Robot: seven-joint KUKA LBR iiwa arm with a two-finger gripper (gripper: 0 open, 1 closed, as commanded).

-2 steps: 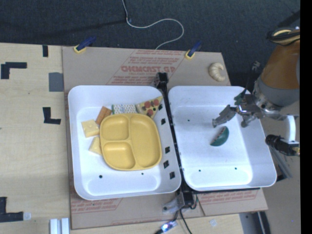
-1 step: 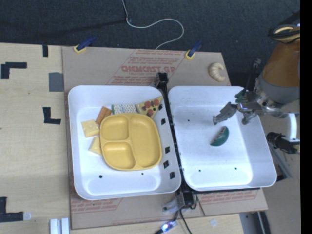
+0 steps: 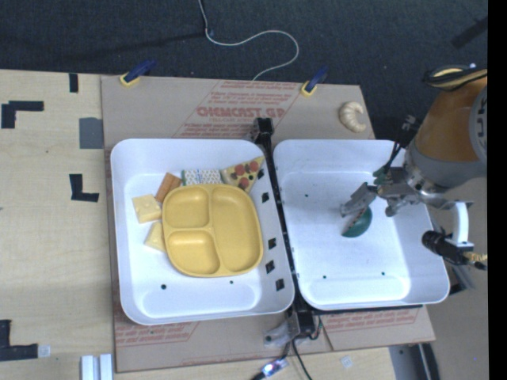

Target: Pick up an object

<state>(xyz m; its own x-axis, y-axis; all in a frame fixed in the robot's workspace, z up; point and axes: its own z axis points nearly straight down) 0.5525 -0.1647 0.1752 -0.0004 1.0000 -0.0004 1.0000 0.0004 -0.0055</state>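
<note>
Tool (image 3: 358, 206) low in right bin (image 3: 396, 287), directly over teal object (image 3: 358, 223); finger state can't tell, obj not seen clamped. Approach/grasp step, by the look. Next: centre on obj, close, lift straight w/o nudging it.

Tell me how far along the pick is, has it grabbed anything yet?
Done: the arm has reached into the right bin, and the gripper sits right above the teal object. In hand: nothing that I can confirm; the object looks to be resting on the bin floor, and a grasp cannot be judged. Left: closing on it and lifting. The yellow tray and pieces in the left bin look untouched.
</note>
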